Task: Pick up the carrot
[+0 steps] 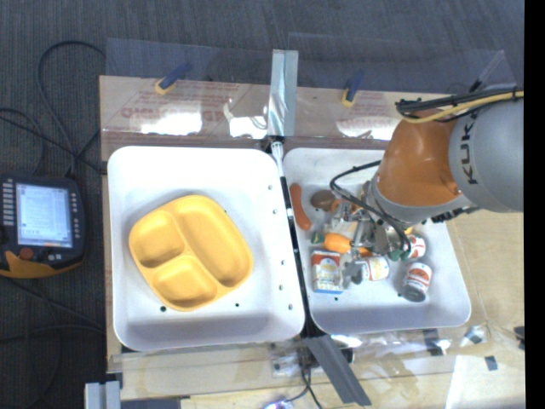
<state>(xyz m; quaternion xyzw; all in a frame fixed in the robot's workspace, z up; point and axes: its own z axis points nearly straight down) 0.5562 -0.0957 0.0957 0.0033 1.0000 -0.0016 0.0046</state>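
- The floor (255,7) is dark grey carpet with a fine ribbed weave; it fills the top of the frame and runs down the left side.
- The surface (123,109) is a light wooden board in the middle of the frame, with strips of shiny clear tape along its upper part and two small blue-and-yellow clips near its top edge.
- The left bin (136,313) is a shallow white tray at centre left, and it holds a yellow divided plate (189,250) with three compartments, set at a slant.
- The right bin (443,309) sits just beside the left one, their rims touching along the middle of the frame.
- The arm (477,156) comes in from the right edge, grey with a broad orange band, and leans over the upper part of the right bin.
- A teach pendant (41,224) with a lit screen lies on the carpet at the left edge, a black cable looping above it.
- The hand (375,233) is low among a cluster of small cans and packets in the right bin; I cannot tell how far it is open or whether it grips anything.
- The carrot (337,242) lies in the right bin, left of centre, just beside the hand and touching the clutter.
- A thin red-orange stick (298,207) lies along the right bin's left wall.
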